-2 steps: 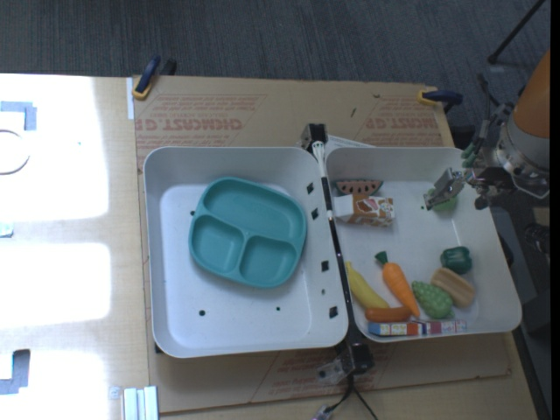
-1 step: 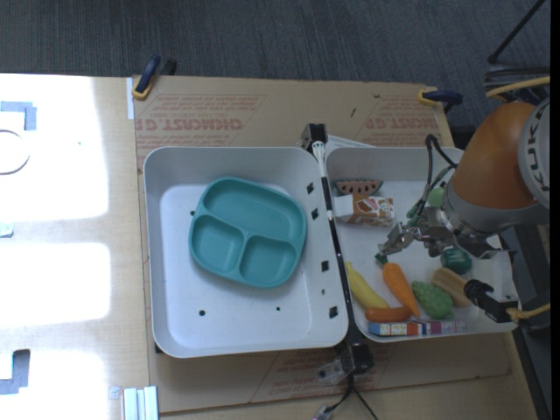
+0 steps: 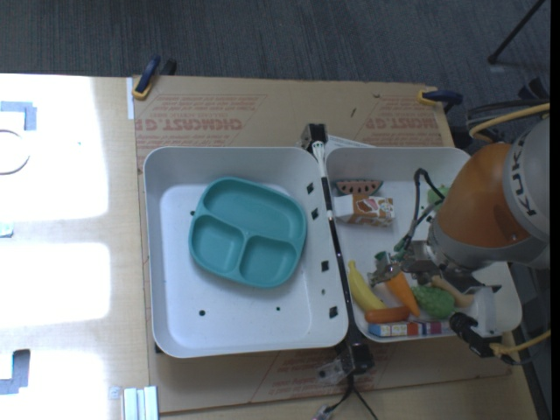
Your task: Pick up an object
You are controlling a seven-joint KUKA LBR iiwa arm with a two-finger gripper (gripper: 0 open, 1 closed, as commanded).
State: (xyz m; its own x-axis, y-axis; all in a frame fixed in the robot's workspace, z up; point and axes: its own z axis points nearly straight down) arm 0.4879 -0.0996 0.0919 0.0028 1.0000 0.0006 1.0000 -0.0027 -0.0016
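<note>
The arm's orange band (image 3: 481,204) hangs over the right bin (image 3: 367,158), and my gripper (image 3: 391,268) is low among the toy food at the bin's near side. Right under it lie an orange carrot (image 3: 403,294), a yellow banana (image 3: 364,289) and a green vegetable (image 3: 435,301). A flat red, white and blue box (image 3: 404,329) rests against the bin's near wall. Farther back sit a watermelon slice (image 3: 360,186) and a small white and red carton (image 3: 374,209). The wrist hides the fingertips.
The left bin (image 3: 171,261) holds a teal divided plate (image 3: 248,233). Cardboard (image 3: 227,116) lies under both bins. A black clip (image 3: 313,135) sits at the back where the bins meet, and cables (image 3: 499,116) run at the right.
</note>
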